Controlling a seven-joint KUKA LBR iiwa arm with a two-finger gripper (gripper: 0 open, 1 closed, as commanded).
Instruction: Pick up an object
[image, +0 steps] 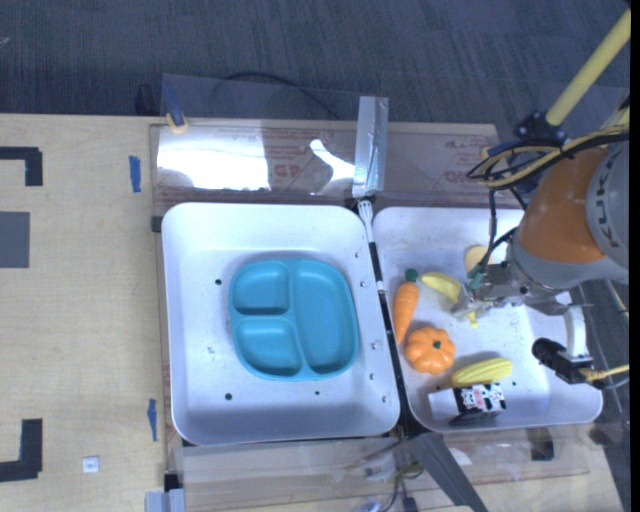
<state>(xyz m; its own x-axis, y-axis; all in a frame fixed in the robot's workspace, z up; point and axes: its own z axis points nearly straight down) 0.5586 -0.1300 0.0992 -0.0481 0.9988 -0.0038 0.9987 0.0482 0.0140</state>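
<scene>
Look at the right bin: your claw hangs low over its middle, and you cannot tell from here how its tips stand or whether anything sits between them. Just to its left lies a small yellow banana, long axis running slantwise from upper left to lower right, its near end close to the claw. Farther left, the carrot lies close to upright in the view, green top toward the far wall, tip pointing toward you, hard against the divider between the bins. Below and left of the claw sits the orange pumpkin, round, with no clear axis. Below the claw, the corn cob lies nearly crosswise, tilted slightly up to the right, and the black-and-white box rests just beyond it, near the bin's front rim. Your barest floor is the white patch right of the corn. Well to the left, the left bin holds a blue divided plate.
</scene>
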